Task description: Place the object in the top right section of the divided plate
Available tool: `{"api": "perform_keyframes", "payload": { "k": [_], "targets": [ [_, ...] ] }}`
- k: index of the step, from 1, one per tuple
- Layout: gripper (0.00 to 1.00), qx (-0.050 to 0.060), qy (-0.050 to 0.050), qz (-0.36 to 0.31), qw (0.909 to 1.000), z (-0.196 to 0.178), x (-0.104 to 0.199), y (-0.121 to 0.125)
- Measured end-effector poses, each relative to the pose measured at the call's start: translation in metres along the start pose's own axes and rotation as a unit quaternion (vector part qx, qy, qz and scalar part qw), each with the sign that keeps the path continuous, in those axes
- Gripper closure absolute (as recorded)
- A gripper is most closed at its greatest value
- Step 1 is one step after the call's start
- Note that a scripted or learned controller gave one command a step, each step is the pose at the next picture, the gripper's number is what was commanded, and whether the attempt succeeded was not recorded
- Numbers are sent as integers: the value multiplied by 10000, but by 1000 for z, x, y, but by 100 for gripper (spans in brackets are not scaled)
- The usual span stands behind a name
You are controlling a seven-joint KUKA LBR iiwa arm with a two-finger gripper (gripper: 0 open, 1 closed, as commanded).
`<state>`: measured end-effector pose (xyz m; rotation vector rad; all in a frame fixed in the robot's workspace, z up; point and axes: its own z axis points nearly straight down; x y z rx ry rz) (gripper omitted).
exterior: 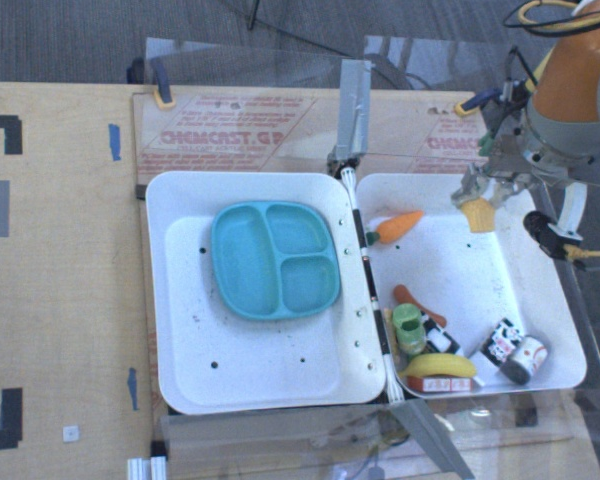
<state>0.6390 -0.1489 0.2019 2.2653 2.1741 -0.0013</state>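
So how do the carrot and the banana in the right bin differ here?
The carrot is orange with a green end; the banana is yellow. The carrot lies by the bin's upper left wall, slanted, apart from other things; the banana lies almost level at the lower edge, crowded against a green item and a flat packet. Both are long toy foods in the right bin.
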Motion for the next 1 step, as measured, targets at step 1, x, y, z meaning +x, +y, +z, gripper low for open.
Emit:
{"api": "perform_keyframes", "payload": {
  "k": [1],
  "targets": [
    [100,8,12,-413,9991,9,68,-46]
  ]
}}
